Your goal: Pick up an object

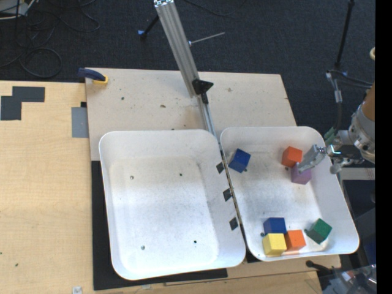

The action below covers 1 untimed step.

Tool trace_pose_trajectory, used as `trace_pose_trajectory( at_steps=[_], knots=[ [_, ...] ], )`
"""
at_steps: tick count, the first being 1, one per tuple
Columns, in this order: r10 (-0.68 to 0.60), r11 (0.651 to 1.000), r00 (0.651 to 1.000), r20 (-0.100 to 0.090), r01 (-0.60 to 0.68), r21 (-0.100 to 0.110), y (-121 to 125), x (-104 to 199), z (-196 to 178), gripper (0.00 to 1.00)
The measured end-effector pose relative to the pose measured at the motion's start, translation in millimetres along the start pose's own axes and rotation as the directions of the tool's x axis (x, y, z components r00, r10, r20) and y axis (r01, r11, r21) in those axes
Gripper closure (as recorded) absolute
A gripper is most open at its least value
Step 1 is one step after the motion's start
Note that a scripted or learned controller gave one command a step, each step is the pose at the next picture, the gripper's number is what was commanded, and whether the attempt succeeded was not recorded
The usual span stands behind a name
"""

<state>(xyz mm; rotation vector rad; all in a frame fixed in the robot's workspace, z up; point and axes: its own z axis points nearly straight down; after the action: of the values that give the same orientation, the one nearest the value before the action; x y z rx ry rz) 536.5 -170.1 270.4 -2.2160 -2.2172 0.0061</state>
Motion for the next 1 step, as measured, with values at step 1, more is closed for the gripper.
trace_pose_trajectory(
  at_steps=[1],
  knots=[
    [0.002,1.000,1.000,0.001,-0.002,-0.005,0.6,-0.6,-2.3,0.00]
  ],
)
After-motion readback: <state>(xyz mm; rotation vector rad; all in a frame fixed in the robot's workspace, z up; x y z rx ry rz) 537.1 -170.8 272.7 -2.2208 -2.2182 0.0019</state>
